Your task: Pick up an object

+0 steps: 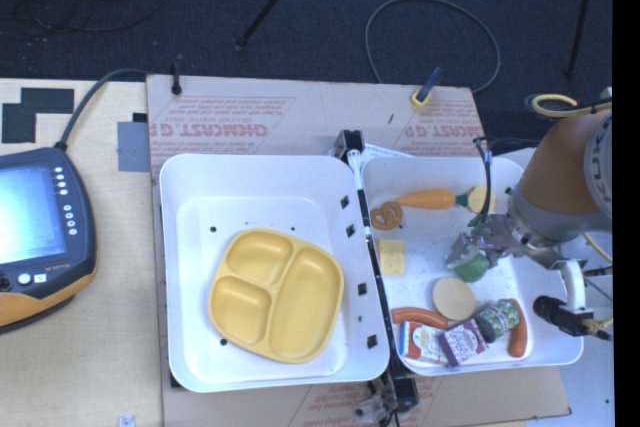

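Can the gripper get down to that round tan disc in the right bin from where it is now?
Probably yes. The gripper hangs over the right bin, just above the tan disc, whose top is uncovered. A green piece lies close beside it and might get nudged.

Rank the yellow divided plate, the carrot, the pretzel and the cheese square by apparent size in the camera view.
1. yellow divided plate
2. carrot
3. cheese square and pretzel: too alike to rank.

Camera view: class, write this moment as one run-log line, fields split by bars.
arm: over right bin | tool: at green toy, grasp unclear | yellow divided plate: left bin | carrot: untouched
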Controlling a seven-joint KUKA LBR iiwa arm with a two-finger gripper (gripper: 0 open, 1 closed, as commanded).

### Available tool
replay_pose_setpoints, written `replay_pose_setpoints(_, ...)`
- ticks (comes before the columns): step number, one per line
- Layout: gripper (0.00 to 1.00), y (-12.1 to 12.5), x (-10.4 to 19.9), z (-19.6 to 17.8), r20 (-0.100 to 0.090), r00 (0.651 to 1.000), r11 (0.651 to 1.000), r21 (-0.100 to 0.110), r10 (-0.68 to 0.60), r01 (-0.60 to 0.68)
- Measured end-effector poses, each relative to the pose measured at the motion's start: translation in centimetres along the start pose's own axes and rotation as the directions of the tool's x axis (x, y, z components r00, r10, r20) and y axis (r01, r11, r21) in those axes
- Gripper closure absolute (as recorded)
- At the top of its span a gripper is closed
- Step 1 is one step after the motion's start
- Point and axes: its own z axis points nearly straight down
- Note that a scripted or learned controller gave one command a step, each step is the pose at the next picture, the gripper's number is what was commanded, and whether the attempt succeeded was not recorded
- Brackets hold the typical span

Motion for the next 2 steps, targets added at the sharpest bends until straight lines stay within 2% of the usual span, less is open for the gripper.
replay_pose_setpoints(1, 1.00, 7.8, 6.0, 1.1, 0.003, 1.000, 1.000, -0.006, -0.013, 0.013)
replay_pose_setpoints(2, 1.00, 1.2, 10.9, -10.9, 0.001, 1.000, 1.000, -0.007, -0.010, 0.010)
